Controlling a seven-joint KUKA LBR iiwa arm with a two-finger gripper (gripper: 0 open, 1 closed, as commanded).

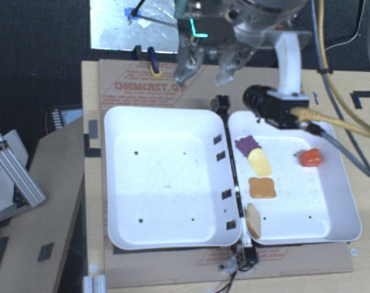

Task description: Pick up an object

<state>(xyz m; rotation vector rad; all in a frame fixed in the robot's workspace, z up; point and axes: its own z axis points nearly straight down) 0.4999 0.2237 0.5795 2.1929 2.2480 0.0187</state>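
My gripper (204, 74) hangs high above the far edge of the bins, over the cardboard behind them, its two fingers spread apart with nothing between them. In the right bin (331, 224) lie a purple piece (247, 144), a pale yellow oval piece (259, 162), an orange flat piece (262, 188), a red-orange piece (311, 157) near the right wall, and a tan piece (253, 220) leaning at the left wall near the front.
The left bin (163, 176) stands beside the right one, joined by a black clipped divider (229, 163). A foil sheet (133, 14) and a blue-yellow clamp (153, 63) lie behind the bins on the cardboard.
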